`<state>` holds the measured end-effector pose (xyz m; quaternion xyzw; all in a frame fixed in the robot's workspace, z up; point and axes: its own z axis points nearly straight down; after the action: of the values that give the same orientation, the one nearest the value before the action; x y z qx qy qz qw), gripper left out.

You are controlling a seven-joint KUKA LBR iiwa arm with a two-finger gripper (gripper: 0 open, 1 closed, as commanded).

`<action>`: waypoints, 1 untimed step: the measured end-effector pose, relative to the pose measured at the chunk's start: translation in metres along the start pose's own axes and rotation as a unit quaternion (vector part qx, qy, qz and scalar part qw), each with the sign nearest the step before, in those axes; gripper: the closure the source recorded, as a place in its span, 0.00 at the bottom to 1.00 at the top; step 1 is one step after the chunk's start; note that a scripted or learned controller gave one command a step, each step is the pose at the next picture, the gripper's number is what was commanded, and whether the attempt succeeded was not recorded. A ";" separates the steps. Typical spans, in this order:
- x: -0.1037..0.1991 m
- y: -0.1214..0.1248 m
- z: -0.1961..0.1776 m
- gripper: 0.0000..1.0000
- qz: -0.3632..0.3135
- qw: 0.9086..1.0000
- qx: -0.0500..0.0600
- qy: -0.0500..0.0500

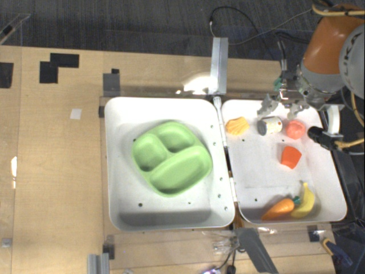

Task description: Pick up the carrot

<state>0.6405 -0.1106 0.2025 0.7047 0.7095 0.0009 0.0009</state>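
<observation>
The orange carrot (279,209) lies with its green top to the right, near the front edge of the right bin (256,170), touching a yellow banana (307,201). My gripper (283,106) hangs over the far part of that bin, well behind the carrot. It is open, with its fingers spread and nothing between them. A small white and grey cylinder (269,125) lies just below it.
The right bin also holds a yellow piece (236,125) at the far left, a pink piece (295,129) and a red-orange block (291,157). A green divided plate (171,157) sits in the left bin (122,198). A metal post (219,67) stands behind the bins.
</observation>
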 end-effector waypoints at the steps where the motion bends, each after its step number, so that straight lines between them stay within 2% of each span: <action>1: 0.018 0.033 0.095 0.00 -0.071 0.997 -0.012 -0.002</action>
<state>0.6737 -0.0927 0.1075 0.6527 0.7575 0.0080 0.0102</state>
